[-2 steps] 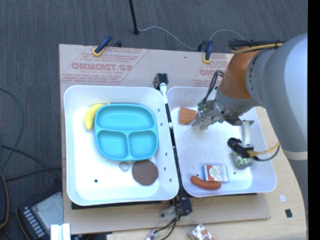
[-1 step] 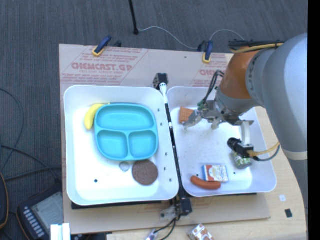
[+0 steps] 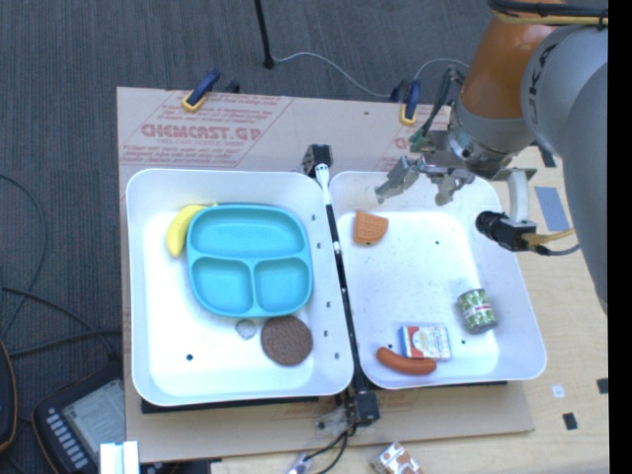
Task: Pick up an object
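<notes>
My gripper (image 3: 419,188) hangs over the far edge of the right bin (image 3: 513,265), open, with nothing between its spread fingers (image 3: 391,187). Just below and to its left, an orange toast-like piece (image 3: 370,228) lies in that bin's far left corner. Near the bin's right side sits a small green can (image 3: 477,310). Along the near edge lie a red and white box (image 3: 425,342) and a hot dog sausage (image 3: 406,361).
The left bin (image 3: 148,294) holds a blue divided tray (image 3: 250,260), a banana (image 3: 178,228) at its left, a brown round cookie (image 3: 286,341) and a small grey piece (image 3: 245,330). A black divider bar (image 3: 332,235) runs between the bins. The arm's cable plug (image 3: 506,229) overhangs the right bin.
</notes>
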`<action>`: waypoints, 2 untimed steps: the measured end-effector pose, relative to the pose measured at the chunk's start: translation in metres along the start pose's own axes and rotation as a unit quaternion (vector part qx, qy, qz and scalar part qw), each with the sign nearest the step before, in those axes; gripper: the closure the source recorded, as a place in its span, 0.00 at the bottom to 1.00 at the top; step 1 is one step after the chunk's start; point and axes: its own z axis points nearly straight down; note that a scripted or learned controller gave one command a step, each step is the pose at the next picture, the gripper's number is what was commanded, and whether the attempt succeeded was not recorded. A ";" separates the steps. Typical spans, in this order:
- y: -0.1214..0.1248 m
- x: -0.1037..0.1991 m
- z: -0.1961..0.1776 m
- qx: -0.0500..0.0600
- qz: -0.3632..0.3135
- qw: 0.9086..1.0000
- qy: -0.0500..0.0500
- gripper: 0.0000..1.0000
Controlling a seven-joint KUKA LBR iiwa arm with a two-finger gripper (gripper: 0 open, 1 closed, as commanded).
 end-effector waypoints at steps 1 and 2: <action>0.011 -0.019 0.148 -0.002 0.000 1.000 0.000 0.00; 0.012 -0.019 0.137 -0.003 0.000 1.000 -0.001 1.00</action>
